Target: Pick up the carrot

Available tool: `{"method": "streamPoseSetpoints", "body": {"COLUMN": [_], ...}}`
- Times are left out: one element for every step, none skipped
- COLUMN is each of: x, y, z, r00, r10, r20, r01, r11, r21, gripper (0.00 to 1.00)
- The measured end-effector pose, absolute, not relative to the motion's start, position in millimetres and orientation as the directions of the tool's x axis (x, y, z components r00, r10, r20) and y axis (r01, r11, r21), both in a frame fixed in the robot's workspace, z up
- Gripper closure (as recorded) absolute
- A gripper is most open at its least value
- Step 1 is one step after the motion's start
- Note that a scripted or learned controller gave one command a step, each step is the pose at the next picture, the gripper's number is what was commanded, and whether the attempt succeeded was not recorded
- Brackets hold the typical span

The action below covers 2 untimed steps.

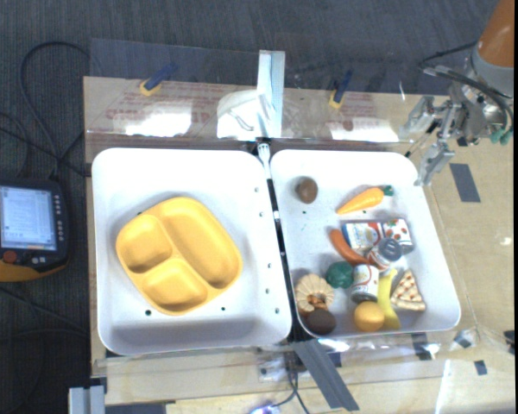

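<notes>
although the arm is mostly cut off by the top right corner, its orange band shows there, and below it the gripper (432, 145) hangs over the bench just outside the right bin's (432, 231) upper right corner. the fingers look spread apart with nothing between them, though they are thin and hard to make out against the clutter of the wrist. the carrot (363, 199) lies in the upper part of the right bin, tilted, its green top pointing toward the right wall, a little way below and left of the gripper. it has bare white floor around it: a small brown round item (306, 190) sits apart on its left, and the crowded heap of toy food (367, 270) starts just below it, where a red piece and a printed packet overlap so that their edges are unclear. the left bin (112, 317) holds a yellow divided tray (178, 254), with open white floor all round it.
</notes>
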<state>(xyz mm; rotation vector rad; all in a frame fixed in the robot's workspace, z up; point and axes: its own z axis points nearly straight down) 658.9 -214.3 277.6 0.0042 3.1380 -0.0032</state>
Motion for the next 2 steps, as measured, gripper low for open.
{"method": "streamPoseSetpoints", "body": {"x": [649.9, 647.1], "y": [-198.5, -174.5], "z": [133.8, 100.0], "r00": [-0.994, -0.998], "r10": [-0.110, 0.062], "r20": [0.011, -0.018], "r01": [-0.110, 0.062], "r11": [0.994, 0.998], "r21": [0.004, -0.008], "gripper": [0.00, 0.00]}}
